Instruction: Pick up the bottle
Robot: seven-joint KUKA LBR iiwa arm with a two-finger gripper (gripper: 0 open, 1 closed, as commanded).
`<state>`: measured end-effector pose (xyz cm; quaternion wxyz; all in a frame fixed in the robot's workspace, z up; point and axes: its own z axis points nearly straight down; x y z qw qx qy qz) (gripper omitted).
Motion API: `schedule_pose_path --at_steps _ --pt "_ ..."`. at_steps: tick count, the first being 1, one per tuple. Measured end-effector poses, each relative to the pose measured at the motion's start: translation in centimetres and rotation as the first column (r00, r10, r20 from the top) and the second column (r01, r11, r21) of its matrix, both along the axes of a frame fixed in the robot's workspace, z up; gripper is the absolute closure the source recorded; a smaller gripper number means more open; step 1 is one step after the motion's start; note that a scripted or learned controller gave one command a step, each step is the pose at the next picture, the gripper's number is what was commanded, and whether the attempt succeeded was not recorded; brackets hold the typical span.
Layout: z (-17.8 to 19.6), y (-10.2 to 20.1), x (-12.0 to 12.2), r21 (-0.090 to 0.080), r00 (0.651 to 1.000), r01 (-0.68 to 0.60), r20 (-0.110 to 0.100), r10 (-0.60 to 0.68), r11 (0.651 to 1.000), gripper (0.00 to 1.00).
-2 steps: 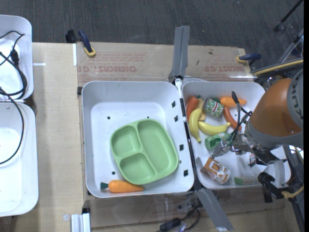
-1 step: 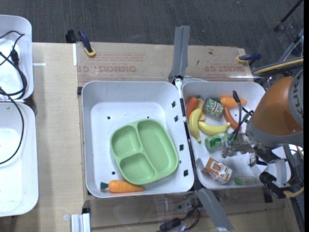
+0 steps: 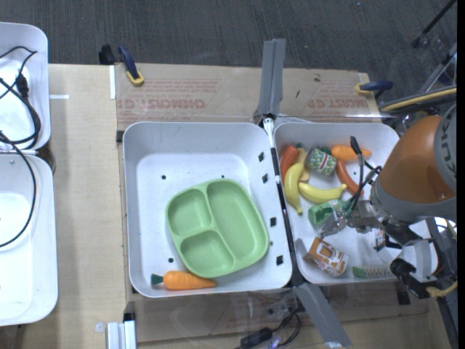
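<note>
A pale green divided plate (image 3: 216,227) and orange carrot (image 3: 183,281) lie in a white bin (image 3: 138,195); yellow bananas (image 3: 305,189) beside a green-labelled bottle (image 3: 320,161).

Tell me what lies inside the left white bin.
The left white bin holds a green plastic plate with three compartments and an orange toy carrot at its near edge. The bin floor beneath the plate is covered.

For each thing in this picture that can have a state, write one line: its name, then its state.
green divided plate: upright in the left bin, compartments bare.
carrot: lying on its side by the left bin's near wall.
bananas: lying flat in the right bin.
green bottle: lying down beside the gripper.
orange carton: lying tilted near the right bin's front.
</note>
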<state>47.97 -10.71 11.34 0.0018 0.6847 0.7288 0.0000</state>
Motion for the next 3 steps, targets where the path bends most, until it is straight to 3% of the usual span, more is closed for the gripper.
schedule_pose_path --at_steps 1,2,3 --pt "3.6 -0.3 2.7 0.002 1.0 -0.027 -0.005 0.027 1.0 0.0" --pt "-2.2 -1.4 6.8 0.001 0.999 0.041 -0.004 -0.041 0.999 0.0" --pt "-2.3 -0.4 11.0 -0.001 0.885 0.465 -0.005 -0.465 0.885 0.0"
